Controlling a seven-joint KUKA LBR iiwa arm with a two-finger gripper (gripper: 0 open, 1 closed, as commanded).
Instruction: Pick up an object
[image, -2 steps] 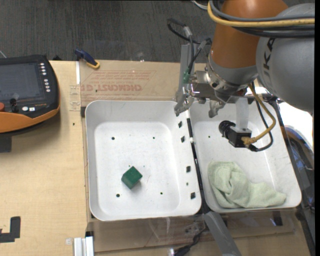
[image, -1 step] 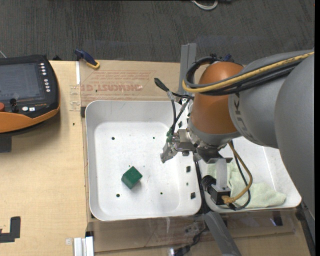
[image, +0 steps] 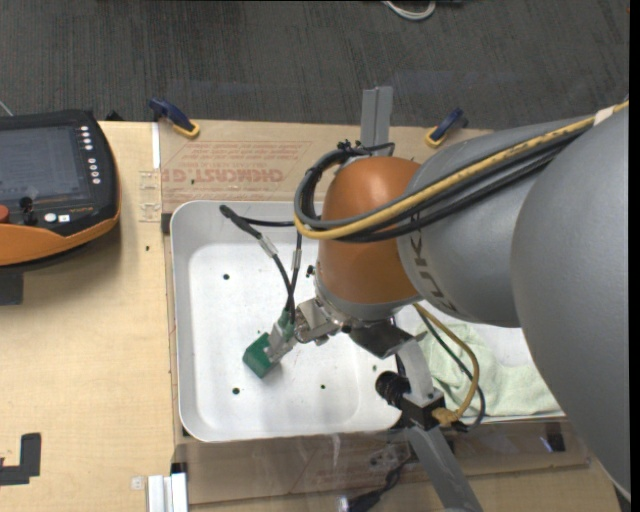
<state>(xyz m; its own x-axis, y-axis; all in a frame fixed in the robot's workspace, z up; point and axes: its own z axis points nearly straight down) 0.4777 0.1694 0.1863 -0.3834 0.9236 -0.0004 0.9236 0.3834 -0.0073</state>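
A small green block (image: 260, 355) lies on the floor of the left white bin (image: 200, 300), towards its lower middle. My gripper (image: 283, 335) reaches down from the orange wrist and sits right against the block's upper right corner. The wrist and its cables hide most of the hand, so I cannot make out how the tips stand around the block. The block looks to be resting on the bin floor.
A pale green cloth (image: 495, 375) lies in the right bin, mostly under the arm. An orange-and-grey teach pendant (image: 50, 190) sits on the bench at far left. Black cables (image: 262, 245) trail across the left bin's upper part.
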